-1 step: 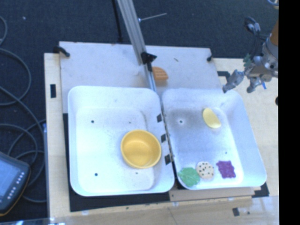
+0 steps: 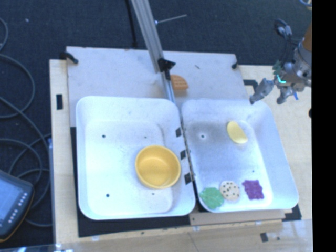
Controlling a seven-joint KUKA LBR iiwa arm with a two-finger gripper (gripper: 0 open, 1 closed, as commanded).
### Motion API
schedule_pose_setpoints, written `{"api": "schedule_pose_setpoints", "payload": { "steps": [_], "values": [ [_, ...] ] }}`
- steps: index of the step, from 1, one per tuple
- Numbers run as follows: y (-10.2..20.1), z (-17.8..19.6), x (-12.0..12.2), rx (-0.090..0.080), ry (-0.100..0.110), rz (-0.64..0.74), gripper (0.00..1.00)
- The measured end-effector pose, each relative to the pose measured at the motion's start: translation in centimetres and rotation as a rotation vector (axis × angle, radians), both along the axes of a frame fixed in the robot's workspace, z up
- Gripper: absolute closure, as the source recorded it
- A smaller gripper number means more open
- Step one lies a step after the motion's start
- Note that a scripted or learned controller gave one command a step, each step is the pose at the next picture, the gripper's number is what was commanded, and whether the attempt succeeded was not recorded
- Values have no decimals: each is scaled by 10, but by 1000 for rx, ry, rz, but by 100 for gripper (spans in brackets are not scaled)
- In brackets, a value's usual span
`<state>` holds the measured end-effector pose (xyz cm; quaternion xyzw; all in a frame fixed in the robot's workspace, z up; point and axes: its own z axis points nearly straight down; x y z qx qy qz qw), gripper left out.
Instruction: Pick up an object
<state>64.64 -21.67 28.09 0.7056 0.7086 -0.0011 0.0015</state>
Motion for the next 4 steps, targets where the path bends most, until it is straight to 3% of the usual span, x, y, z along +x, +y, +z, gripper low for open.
{"api": "schedule_pose_setpoints", "payload": {
  "steps": [3, 4],
  "values": [
    [-1, -160, 11, 2, 4, 1, 0],
    [-2, -143, 13, -3, -4, 4, 100]
  ]
}}
